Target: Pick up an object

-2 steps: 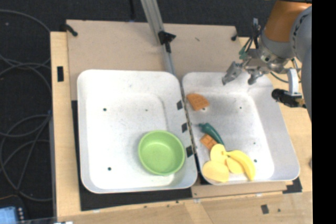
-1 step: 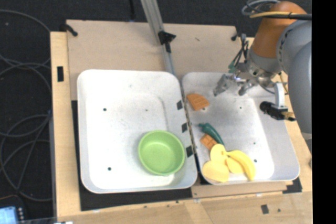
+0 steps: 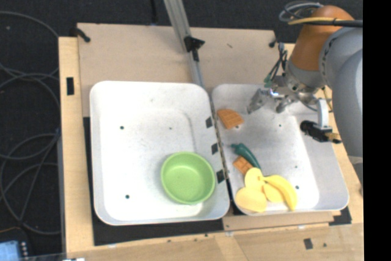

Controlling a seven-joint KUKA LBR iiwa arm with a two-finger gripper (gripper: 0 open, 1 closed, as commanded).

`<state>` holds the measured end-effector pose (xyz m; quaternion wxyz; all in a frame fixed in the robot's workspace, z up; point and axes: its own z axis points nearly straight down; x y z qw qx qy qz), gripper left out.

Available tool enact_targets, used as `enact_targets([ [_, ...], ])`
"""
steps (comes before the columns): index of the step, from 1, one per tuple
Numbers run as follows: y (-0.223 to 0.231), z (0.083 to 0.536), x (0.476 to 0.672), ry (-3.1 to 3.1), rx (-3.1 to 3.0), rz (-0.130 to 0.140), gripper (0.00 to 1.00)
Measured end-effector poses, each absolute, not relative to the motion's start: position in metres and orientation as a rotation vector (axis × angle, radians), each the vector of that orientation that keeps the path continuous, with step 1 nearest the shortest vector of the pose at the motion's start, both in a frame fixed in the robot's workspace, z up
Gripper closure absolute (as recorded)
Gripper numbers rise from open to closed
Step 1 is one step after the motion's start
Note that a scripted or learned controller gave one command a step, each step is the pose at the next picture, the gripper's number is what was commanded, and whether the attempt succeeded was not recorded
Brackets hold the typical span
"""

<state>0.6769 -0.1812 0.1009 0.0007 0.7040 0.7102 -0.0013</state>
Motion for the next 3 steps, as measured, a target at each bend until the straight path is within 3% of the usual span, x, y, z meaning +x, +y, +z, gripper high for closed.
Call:
enact_targets([
  [1, -0.182, 0.114, 0.678, 2.230, 2.203, -0.003, 1.00],
  [2, -0.177, 0.169, 0.672, 2.227, 2.208, 0.006, 1.00],
  [3, -0.179, 0.223, 0.684, 2.222, 2.211, 0.007, 1.00],
])
